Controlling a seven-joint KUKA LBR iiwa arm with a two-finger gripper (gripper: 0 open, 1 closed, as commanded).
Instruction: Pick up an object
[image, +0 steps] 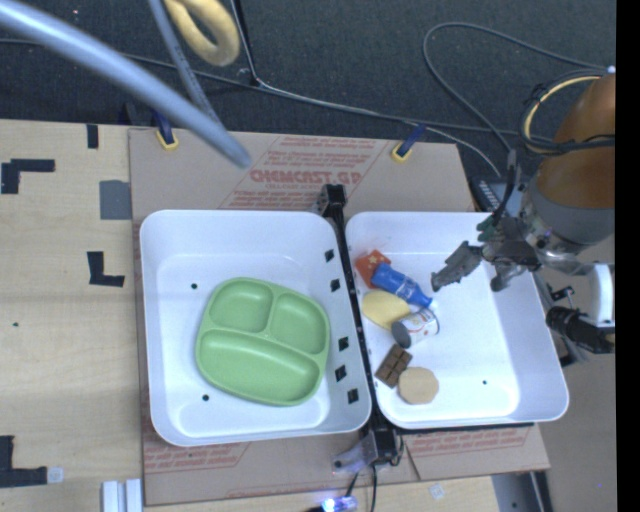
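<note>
Objects lie crowded at the nine o'clock side of the right bin, the blue tube nearest, so the gripper hovers at three o'clock with fingers spread apart, holding nothing, probably for approach.

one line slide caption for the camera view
Open gripper hovers over the right bin beside small objects; a green divided plate fills the left bin.

The cardboard sheet under the two bins carries red printing behind the left bin. The largest line appears to read "CHEMCAST GP"; the smaller red lines above and below it are too blurred to read. No other legible text is visible.
</note>
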